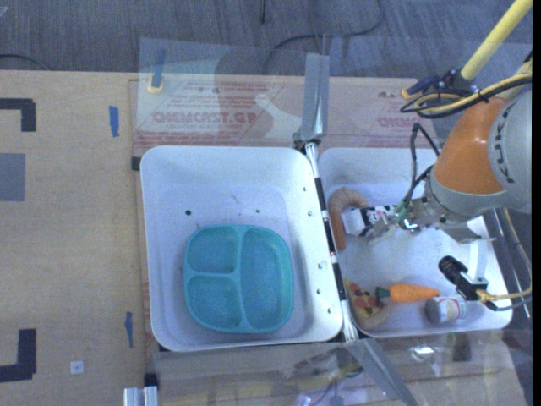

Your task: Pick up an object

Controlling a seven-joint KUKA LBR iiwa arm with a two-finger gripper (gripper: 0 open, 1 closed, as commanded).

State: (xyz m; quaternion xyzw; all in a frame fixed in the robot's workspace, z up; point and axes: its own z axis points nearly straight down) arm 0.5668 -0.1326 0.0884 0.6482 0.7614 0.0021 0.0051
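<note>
My gripper (379, 224) hangs low in the upper left part of the right bin (406, 167). Just to its left lies a curved brown, bread-like object (341, 212) against the bin's left wall, close to the gripper tip; whether they touch is unclear. Along the bin's near side lie an orange carrot (412, 293), a pizza-slice toy (365, 302) and a small grey can (444, 310).
The left bin (169, 184) holds a teal divided plate (239, 277) in its near half. A metal divider (314, 108) runs between the bins at the back. The grey and orange arm (478, 163) covers the right bin's far right corner.
</note>
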